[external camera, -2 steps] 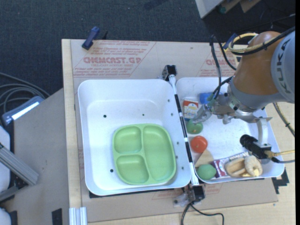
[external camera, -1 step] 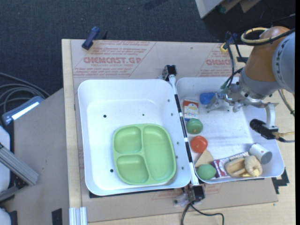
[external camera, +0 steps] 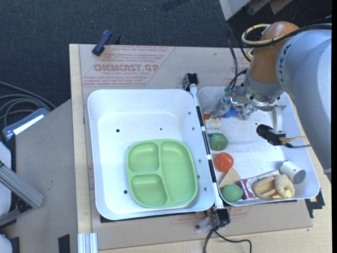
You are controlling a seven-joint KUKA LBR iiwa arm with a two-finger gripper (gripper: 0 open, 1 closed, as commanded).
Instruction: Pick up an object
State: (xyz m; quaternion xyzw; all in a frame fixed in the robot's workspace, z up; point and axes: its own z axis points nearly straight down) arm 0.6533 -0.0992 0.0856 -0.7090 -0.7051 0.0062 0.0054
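Note:
My gripper hangs low over the far end of the right bin, under the grey wrist with its orange band. Just to its left, against the bin's near wall, lies a small red and white box. Below that sit a green ball and a red-orange ball. At the front of the bin are a yellow wedge, a green round piece, a snack packet and a white cylinder. Nothing is seen held.
The left bin holds a green divided plate. A blue object lies on the bench's far left corner. A black clip sits where the bins meet at the back. The arm's bulk covers the right side.

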